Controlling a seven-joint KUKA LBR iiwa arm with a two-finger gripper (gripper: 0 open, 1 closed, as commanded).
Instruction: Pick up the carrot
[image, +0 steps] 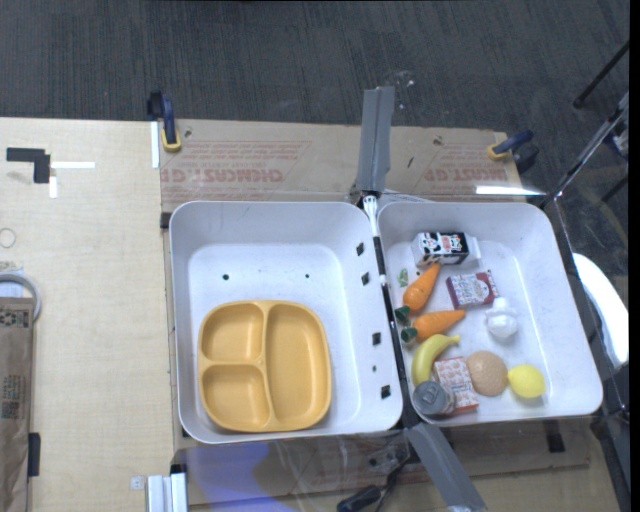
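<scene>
Two orange carrots lie in the right bin (560, 260), near its left wall. One carrot (422, 285) slants from upper right to lower left, its green end low by the divider. The other carrot (438, 324) lies just below it, nearly level, with its green top at the left. The two sit close together, and I cannot tell whether they touch.
Around the carrots are a black-and-white milk carton (443, 246), a red packet (471, 289), a white lump (501, 322), a banana (433, 355), a bun (488, 372), a lemon (526, 381), a red box (455, 385) and a can (431, 398). The left bin (200, 250) holds a yellow divided plate (265, 362).
</scene>
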